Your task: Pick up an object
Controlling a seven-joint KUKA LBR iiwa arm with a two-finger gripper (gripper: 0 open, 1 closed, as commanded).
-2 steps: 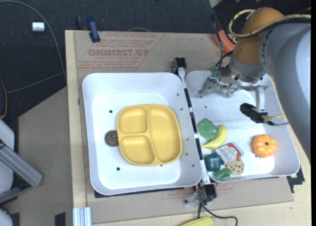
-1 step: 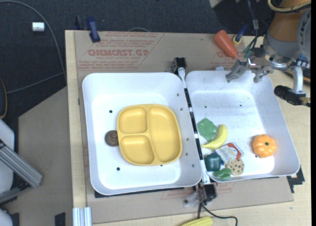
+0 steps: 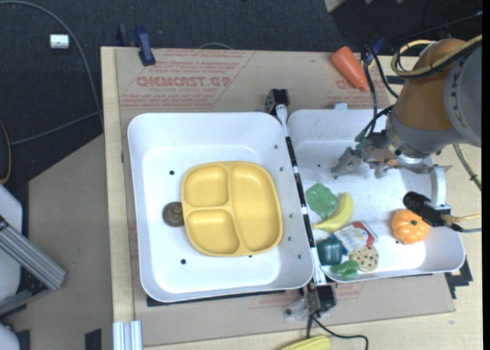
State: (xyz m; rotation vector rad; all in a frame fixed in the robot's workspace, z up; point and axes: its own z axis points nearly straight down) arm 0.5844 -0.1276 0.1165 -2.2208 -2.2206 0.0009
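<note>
Two shallow white bins sit side by side: the left bin (image 3: 145, 188) and the right bin (image 3: 321, 126). The left one carries one yellow divided plate (image 3: 230, 209) and one brown round thing (image 3: 173, 214). The right one carries one banana (image 3: 338, 214), one green leafy piece (image 3: 321, 198), one orange pumpkin (image 3: 409, 227), one cookie (image 3: 367, 258) and one dark green block (image 3: 331, 250).

Banana (image 3: 338, 214): I see it yellow and curved, lying flat near the right bin's left wall, tip pointing up-right.
Green leaf (image 3: 321, 198): crumpled, just left of the banana, touching it.
Pumpkin (image 3: 409, 227): small, orange, upright, toward the right bin's right side, apart from the rest.
Cookie (image 3: 367, 258): tan with dark chips, at the front edge.
Green block (image 3: 331, 250): dark teal, below the banana, beside the cookie.
Tray (image 3: 230, 208): yellow, three compartments, flat in the left bin.
Brown disc (image 3: 173, 214): against the tray's left edge.
</note>
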